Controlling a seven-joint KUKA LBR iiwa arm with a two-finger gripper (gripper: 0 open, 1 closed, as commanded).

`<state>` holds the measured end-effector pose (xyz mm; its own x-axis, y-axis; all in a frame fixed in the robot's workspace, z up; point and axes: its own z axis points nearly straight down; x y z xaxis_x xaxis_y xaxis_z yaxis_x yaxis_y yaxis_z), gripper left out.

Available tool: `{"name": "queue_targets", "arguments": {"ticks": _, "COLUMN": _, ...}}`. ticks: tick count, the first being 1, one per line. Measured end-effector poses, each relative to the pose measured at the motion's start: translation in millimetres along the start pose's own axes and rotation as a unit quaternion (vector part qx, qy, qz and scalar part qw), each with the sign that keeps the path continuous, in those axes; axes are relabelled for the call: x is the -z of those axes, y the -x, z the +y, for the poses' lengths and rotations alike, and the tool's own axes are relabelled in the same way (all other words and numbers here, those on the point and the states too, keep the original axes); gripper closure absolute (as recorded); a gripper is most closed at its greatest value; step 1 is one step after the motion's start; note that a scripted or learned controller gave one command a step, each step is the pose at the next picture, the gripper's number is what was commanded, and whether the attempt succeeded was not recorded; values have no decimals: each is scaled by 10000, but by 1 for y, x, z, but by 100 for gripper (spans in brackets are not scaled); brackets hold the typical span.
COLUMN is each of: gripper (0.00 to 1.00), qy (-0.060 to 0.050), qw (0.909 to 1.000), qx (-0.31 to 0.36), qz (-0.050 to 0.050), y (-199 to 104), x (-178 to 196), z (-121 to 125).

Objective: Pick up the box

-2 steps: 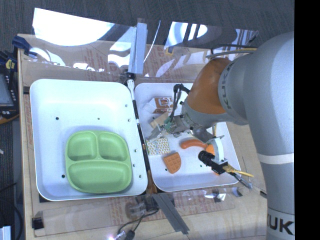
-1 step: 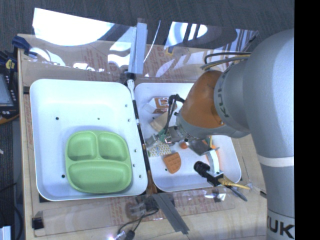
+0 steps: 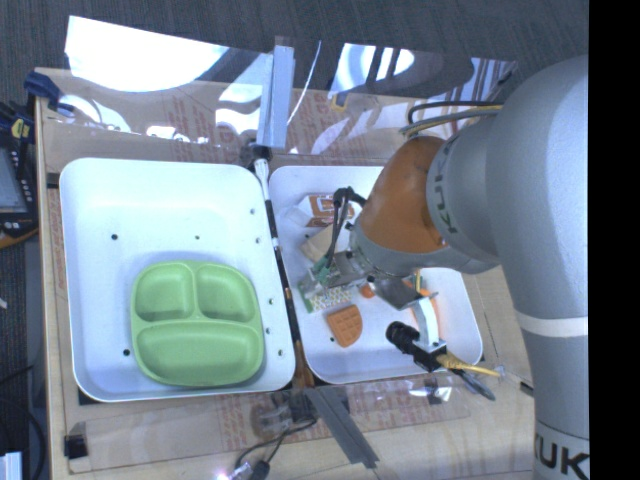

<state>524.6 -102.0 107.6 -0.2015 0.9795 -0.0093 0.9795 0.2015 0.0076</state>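
A small pale box (image 3: 320, 207) with reddish print lies near the back left of the right bin (image 3: 470, 340), partly hidden by my wrist. My gripper (image 3: 330, 280) hangs low over the left middle of that bin, just in front of the box, with the orange-banded wrist (image 3: 405, 208) above it. A tan piece (image 3: 315, 244) shows between the box and the gripper. I see nothing clearly held.
An orange-brown waffle-like item (image 3: 344, 325) lies in the right bin just in front of the gripper. A green divided plate (image 3: 196, 321) fills the front of the left bin (image 3: 90, 198). The arm covers most of the right bin's right half.
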Motion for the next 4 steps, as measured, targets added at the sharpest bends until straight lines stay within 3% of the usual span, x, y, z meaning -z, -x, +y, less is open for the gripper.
{"name": "queue_targets", "arguments": {"ticks": 1, "gripper": 100, "qy": -24, "qw": 9766, "qx": 2148, "qz": 48, "y": -16, "x": 128, "z": 43}}
{"name": "queue_targets", "arguments": {"ticks": 2, "gripper": 100, "qy": -36, "qw": 9952, "qx": 974, "qz": 48, "y": -2, "x": 103, "z": 96}}
{"name": "queue_targets", "arguments": {"ticks": 3, "gripper": 0, "qy": -35, "qw": 9952, "qx": 976, "qz": 48, "y": -3, "x": 103, "z": 97}}
{"name": "queue_targets", "arguments": {"ticks": 4, "gripper": 0, "qy": -32, "qw": 9942, "qx": 1073, "qz": 45, "y": 15, "x": 21, "z": 27}}
